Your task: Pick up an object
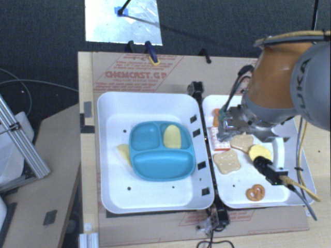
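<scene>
My gripper hangs low over the left part of the right bin, just above a red and white packet. Close to it on the right lie two toast slices, one in front and one partly under the wrist. A yellow round piece rests beside them. A brown pretzel lies near the bin's front. A small orange item peeks out behind the gripper. The arm hides the back right of this bin.
The left bin holds a blue divided plate with a yellow piece in its upper right compartment. A pale yellow piece sticks out from under the plate's left edge. The black divider separates the bins.
</scene>
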